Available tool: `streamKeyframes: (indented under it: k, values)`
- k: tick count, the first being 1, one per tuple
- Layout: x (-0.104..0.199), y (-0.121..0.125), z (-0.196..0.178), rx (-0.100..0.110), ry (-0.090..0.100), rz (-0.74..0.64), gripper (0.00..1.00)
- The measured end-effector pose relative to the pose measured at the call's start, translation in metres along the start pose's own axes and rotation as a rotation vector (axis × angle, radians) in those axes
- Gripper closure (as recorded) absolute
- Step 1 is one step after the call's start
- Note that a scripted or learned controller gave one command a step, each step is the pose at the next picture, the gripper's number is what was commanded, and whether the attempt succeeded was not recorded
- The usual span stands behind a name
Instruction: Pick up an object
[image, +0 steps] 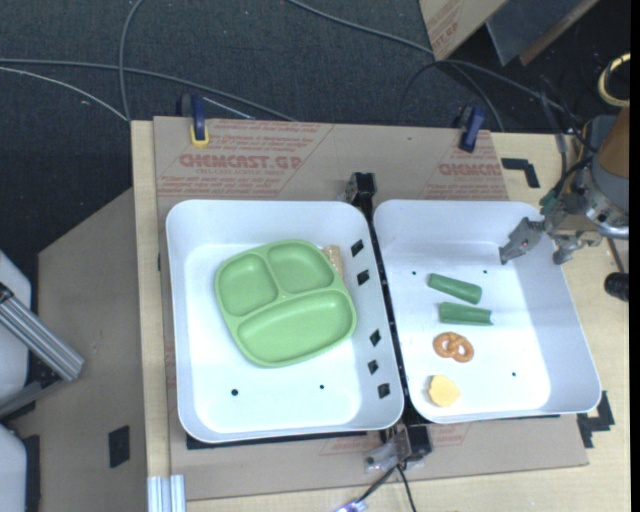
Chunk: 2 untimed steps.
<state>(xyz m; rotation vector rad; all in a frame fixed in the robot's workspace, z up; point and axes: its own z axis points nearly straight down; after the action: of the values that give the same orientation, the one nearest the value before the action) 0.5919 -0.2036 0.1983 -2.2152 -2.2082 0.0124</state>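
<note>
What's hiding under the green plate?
A tan thing pokes out from under the green plate at its upper right edge. The rest of it is covered, so I cannot tell what it is. Around the plate is the white bin.

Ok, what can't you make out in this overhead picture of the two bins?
- Arm: cut off by the right edge of the camera view.
- Claw: whether it is open or shut, too blurred and small to tell.
- Tan item behind the green plate: mostly hidden by the plate.
- Yellow piece: too small to identify.
</note>
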Motion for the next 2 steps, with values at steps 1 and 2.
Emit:
streamKeyframes:
  k: [1, 2]
  values:
    - [0.001, 0.003, -0.009, -0.015, -0.003, -0.004, 0.0]
    - [-0.001, 0.01, 0.052, -0.01, -0.002, -0.004, 0.0]
